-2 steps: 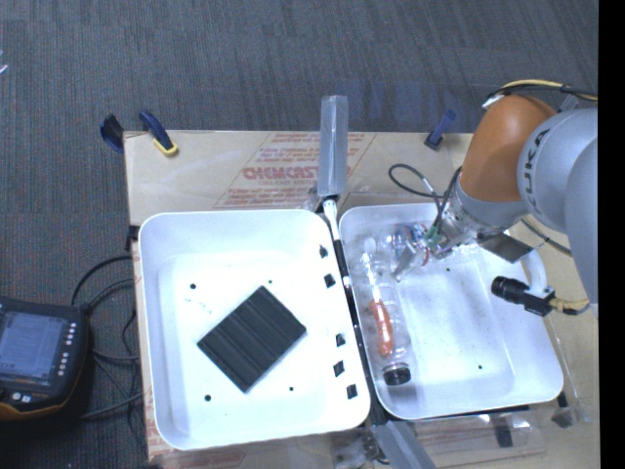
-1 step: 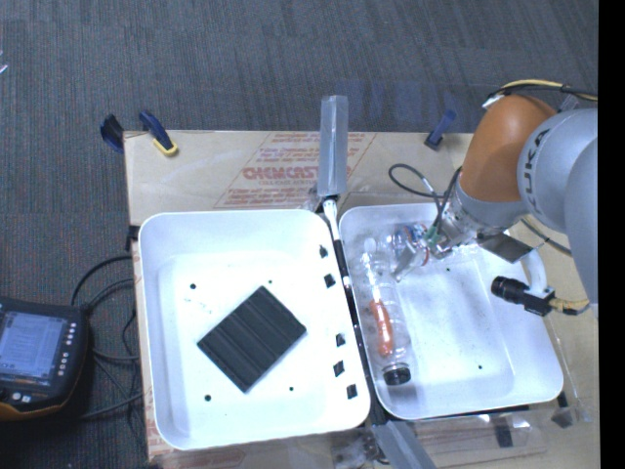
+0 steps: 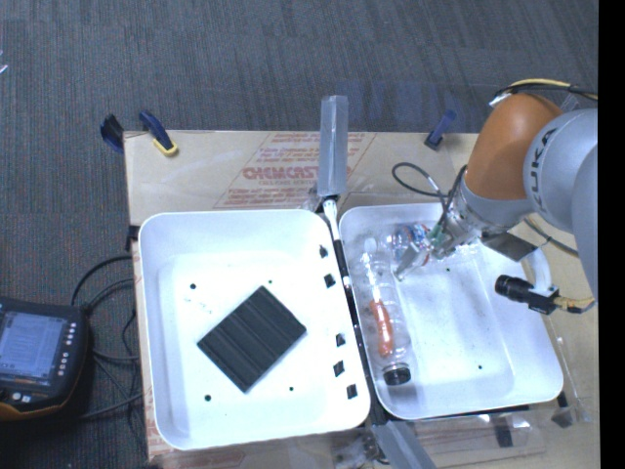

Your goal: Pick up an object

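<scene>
We note the clear plastic bottle with orange label [image 3: 384, 322] lying in the right white bin [image 3: 488, 379], left side. Light, slick, crushable; we would grasp mid-body. Gripper [image 3: 418, 247] near its top; state unreadable.

even, fairly bright overhead light is falling across the bench, and the two white bins [image 3: 156, 262] are glaring enough that their floors are washing out. shadows are staying soft and short under the dark ridged pad [image 3: 252, 337]. the picture is looking grainy and slightly soft throughout. the gripper [image 3: 415, 252] is blurring into clutter, so its detail is perhaps unreadable. the surrounding carpet [image 3: 195, 47] is reading dim.
</scene>
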Motion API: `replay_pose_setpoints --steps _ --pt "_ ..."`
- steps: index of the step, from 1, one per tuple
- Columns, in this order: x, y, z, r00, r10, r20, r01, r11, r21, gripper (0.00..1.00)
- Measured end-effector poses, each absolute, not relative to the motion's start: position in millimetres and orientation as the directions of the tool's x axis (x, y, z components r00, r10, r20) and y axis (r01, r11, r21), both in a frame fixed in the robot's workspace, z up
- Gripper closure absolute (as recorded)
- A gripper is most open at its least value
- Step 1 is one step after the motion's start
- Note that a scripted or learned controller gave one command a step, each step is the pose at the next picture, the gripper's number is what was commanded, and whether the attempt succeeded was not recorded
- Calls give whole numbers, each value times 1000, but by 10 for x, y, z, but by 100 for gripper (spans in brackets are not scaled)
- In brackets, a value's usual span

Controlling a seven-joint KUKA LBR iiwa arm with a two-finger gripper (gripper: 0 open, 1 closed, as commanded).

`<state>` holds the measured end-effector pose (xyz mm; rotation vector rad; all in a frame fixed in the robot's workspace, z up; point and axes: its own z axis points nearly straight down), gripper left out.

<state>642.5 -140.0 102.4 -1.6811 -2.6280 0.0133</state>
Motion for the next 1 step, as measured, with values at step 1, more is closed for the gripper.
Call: replay_pose_setpoints --steps 1 --pt "6425 -1401 1024 -419 908 14 908 419 -19 0"
